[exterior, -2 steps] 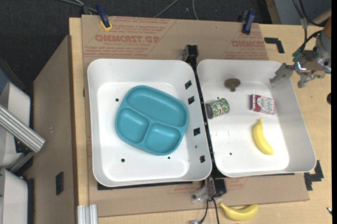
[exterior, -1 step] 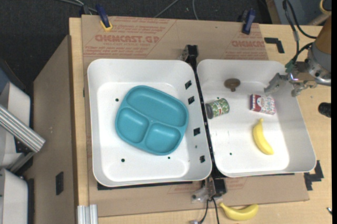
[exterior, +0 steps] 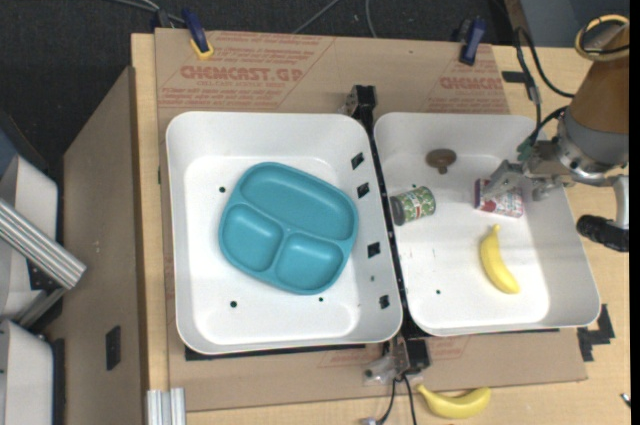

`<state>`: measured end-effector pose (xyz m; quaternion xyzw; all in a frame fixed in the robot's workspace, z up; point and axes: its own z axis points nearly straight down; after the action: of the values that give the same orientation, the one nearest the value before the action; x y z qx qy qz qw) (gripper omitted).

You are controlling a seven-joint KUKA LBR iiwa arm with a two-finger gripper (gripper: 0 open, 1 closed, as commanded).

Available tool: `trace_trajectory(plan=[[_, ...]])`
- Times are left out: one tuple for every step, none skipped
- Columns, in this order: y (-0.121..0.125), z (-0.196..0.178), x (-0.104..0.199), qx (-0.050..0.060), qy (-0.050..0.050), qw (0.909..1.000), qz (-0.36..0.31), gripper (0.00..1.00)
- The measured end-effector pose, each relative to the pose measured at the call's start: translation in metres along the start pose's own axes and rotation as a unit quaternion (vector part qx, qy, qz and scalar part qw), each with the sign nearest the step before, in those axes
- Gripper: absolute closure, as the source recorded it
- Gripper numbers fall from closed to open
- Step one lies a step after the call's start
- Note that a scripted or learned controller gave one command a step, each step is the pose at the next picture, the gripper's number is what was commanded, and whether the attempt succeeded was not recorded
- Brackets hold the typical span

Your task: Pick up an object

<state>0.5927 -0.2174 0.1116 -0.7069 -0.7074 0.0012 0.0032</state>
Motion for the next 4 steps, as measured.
trace_trajectory(plan=[[0.003,0.022,0.001,-0.003,0.001,1.0,-0.001,0.0],[0.007,0.005,-0.003,-0.014,-0.006,0.9999,-0.001,1.0],[0.011,-0.052,0.008,-0.006,-0.002,1.0,-0.001,1.0],[0.014,-0.116,0.006,-0.007,-0.003,1.0,-0.001,1.0]])
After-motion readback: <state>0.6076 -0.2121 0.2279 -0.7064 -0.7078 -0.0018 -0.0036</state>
